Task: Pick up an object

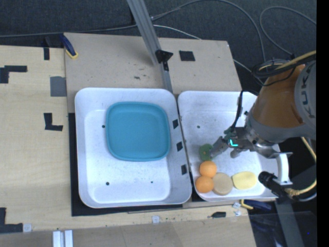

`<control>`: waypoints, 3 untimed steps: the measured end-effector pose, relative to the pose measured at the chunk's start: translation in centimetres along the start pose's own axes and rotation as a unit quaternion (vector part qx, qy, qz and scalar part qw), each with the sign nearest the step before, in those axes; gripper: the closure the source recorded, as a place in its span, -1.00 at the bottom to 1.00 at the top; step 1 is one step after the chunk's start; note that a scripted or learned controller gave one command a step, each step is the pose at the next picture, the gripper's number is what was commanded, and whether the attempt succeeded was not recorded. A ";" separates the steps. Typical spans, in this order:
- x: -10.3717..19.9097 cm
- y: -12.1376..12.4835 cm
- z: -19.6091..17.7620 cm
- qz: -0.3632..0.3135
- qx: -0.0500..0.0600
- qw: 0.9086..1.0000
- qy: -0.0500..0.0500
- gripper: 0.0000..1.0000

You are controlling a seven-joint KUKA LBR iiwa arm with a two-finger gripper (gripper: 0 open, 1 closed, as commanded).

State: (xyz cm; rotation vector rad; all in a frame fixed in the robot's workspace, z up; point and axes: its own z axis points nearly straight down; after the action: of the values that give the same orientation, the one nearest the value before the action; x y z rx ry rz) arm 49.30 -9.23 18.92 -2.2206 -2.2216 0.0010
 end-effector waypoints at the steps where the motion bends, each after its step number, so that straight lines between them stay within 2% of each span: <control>1: 0.0 0.0 0.0 0.000 0.000 1.000 0.000 -1.00; 2: -0.1 0.8 5.8 0.000 0.002 1.000 0.000 -1.00; 3: -0.1 0.8 10.1 0.000 -0.001 1.000 0.000 -1.00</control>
State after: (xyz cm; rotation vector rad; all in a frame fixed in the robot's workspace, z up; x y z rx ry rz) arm 50.06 -9.37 8.86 -2.2213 -2.2219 -0.0002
